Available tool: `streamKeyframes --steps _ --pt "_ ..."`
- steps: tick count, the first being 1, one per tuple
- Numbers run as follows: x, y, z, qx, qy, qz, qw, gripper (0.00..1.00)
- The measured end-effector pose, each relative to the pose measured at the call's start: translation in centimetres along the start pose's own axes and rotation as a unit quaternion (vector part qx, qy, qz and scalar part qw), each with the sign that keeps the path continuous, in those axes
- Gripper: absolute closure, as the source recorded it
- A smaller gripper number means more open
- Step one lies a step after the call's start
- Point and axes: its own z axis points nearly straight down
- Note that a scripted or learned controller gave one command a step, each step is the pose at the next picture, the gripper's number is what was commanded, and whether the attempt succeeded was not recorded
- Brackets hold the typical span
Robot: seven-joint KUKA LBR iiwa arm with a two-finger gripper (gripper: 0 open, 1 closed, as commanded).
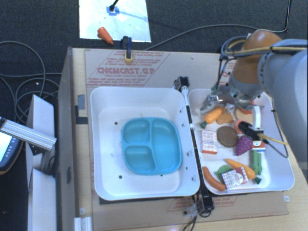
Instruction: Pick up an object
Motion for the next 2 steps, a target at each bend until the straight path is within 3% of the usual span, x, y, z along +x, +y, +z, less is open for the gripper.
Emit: streamKeyframes --steps 2 --pt "-0.83 -1.46 1.24 0.002 0.000 0.001 1.0000 0.00"
